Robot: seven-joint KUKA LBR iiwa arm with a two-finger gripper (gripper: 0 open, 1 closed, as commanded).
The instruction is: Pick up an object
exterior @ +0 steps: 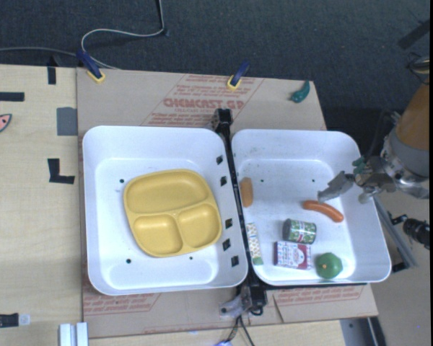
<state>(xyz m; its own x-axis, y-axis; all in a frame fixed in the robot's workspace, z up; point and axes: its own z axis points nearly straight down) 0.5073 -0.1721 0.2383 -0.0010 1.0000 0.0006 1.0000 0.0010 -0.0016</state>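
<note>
The gripper (346,184) sits over the right bin's (296,146) right side, fingers spread apart and holding nothing. Just below its left finger lies the sausage (323,210) — the nearest thing to take. It looks light, smooth and slightly curved, probably a plastic toy, so it may roll or slip; a grip across its middle, jaws crosswise to its length, seems safest. Beyond it, lower in the bin, lie a green can (299,231) on its side, a red box (292,255) and a green ball (329,265). The left bin (101,193) holds a yellow tray (172,211).
</note>
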